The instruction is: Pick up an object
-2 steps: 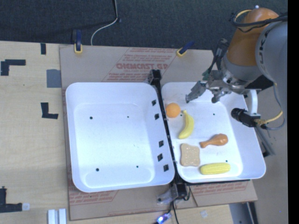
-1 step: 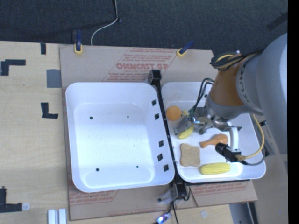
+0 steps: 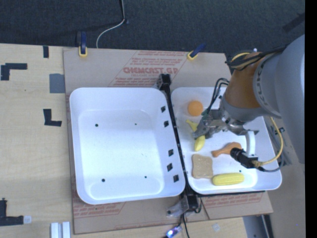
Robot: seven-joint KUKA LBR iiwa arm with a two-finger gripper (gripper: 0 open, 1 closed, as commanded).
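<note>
Your jaws [image 3: 203, 131] sit low in the right bin [image 3: 265, 185], right of frame centre, directly over the yellow banana [image 3: 197, 139]; you cannot tell whether they grip it. Around them lie an orange [image 3: 195, 107], drumstick [image 3: 226, 149], bread slice [image 3: 201, 166] and corn cob [image 3: 228, 179].

the arm as we see it

we see a thick grey arm [image 3: 290, 83] with smooth, rounded housings and a broad orange band [image 3: 242, 86] above the wrist. below the band sits a darker grey wrist section. yellow and black cables [image 3: 275, 155] loop along its outer side, and another yellow loop shows near the top of the band. the gripper [image 3: 204, 129] is dark metal, with a white bracket [image 3: 250, 142] and a black connector beside it.
</note>
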